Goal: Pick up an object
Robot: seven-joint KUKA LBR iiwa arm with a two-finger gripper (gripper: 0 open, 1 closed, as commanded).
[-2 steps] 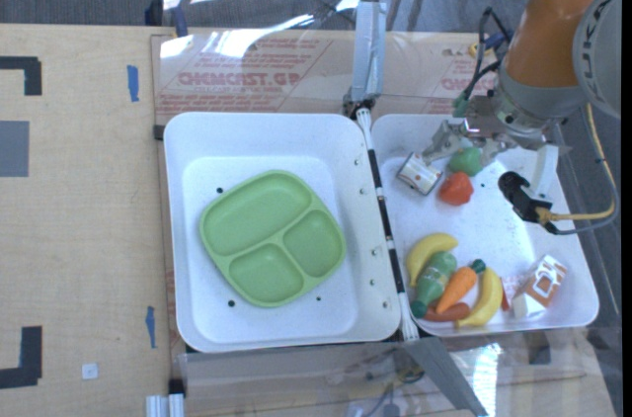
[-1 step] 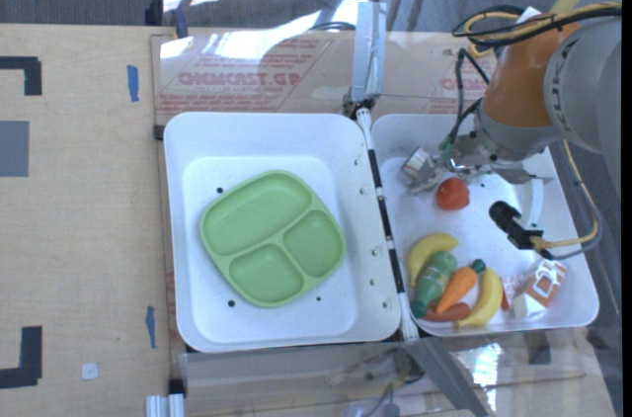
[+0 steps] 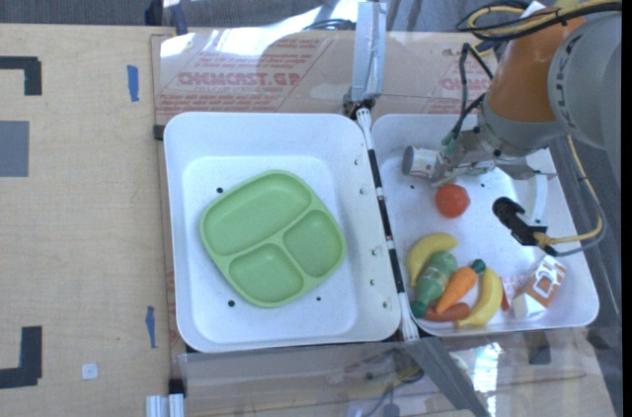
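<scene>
My gripper is hanging low over the back of the right bin, pointing left; I cannot tell how it is set; nothing is showing in its grasp; a tomato is lying just in front of it, apart from it; nearer the front, two bananas, a carrot and a green piece are lying bunched together; a small carton is sitting to their right; a green plate is lying in the left bin.
</scene>
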